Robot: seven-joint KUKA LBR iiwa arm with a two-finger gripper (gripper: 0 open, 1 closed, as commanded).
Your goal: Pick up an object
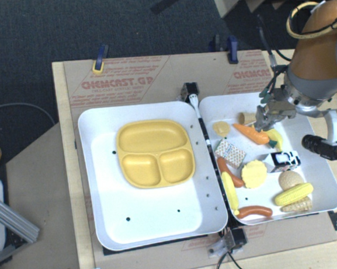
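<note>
Camera view | carrot [252, 134] — orange, tapered, tilted | jaws: cannot tell

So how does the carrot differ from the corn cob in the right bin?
The carrot is orange and smooth; the corn cob is yellow and knobbly. The carrot lies at the bin's far side, right under the gripper; the corn cob lies near the front edge, away from the gripper. The carrot tapers to a point; the corn cob is blunt-ended. Both are elongated toy foods lying flat in the right bin.
</note>
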